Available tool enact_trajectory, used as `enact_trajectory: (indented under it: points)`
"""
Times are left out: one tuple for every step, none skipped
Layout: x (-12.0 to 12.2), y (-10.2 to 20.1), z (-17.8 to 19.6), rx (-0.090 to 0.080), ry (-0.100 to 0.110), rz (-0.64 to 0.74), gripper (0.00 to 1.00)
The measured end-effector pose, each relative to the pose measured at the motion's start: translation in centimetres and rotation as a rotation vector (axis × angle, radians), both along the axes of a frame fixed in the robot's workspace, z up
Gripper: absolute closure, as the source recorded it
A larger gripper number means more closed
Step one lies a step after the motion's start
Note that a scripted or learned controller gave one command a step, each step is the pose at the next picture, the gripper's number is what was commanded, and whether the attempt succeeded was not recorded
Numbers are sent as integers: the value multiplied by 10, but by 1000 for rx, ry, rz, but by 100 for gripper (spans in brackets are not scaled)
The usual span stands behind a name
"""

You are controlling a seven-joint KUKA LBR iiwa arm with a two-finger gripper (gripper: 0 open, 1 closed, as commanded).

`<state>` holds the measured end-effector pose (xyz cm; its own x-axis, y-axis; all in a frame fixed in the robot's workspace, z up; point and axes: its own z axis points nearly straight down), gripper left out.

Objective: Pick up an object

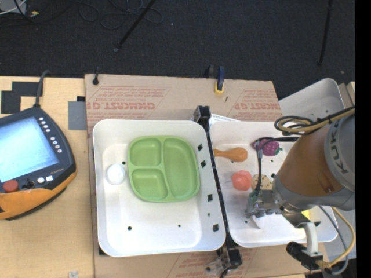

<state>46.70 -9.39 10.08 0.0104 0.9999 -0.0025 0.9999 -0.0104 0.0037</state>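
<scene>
Nothing is picked up yet, as far as I can judge. From the camera above the worktop (pixel 64 236) I see my pincer (pixel 255 208) low in the right bin (pixel 272 239), its dark tip down near the bin floor, just below a small speckled piece (pixel 264 182) and close to a red ball (pixel 242 180). Whether it is apart or together I cannot tell; the tip is small and dark, and my own arm crowds it. I see no object between the tips.

Several things I could take lie in that right bin: the red ball, the speckled piece beside it, an orange drumstick-shaped toy (pixel 231 153) further back, and a purple toy (pixel 269 147) near the far wall, partly behind a thin dark cable. The left bin (pixel 116 236) holds a green divided tray (pixel 163 168) with a white ball (pixel 115 173) just beside its left edge.

So the approach looks made, while the grip and the lift remain. The red ball and speckled piece seem nearest.
</scene>
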Motion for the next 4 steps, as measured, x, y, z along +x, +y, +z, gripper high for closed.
enact_trajectory:
  points:
    - [0,-9,59,3,4,5,100]
    - [1,-12,101,3,3,10,100]
    - [2,-13,128,3,4,10,100]
    - [50,12,116,3,5,13,100]
